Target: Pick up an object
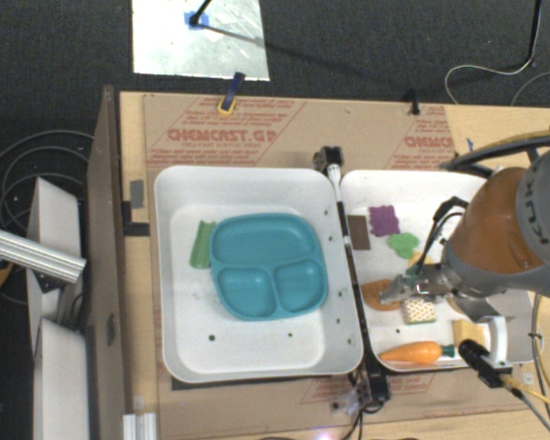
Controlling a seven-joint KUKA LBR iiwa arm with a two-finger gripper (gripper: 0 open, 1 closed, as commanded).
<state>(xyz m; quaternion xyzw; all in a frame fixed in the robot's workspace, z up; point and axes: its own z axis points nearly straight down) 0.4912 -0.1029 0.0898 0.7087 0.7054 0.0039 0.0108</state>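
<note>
A robotics lab: a wooden bench (pixel 257 122) lined with printed protective sheeting carries two white bins (pixel 179 273), with loose black cables (pixel 23 168) coiled on dark carpet off the bench's left edge, an aluminium rail (pixel 32 253) beside them, and a taped reflective sheet (pixel 200 26) beyond its far edge.

A dark carpeted floor (pixel 46 53) surrounds the surface (pixel 257 126), whose top is a brown sheet printed with red CHEMCAST lettering. At twelve o'clock a shiny metallic sheet (pixel 199 26) lies on the carpet, crossed by a thin dark rod. Black cables (pixel 18 168) coil at nine o'clock beside a white box (pixel 55 246), with another cable (pixel 513 58) looping at two o'clock.
</note>
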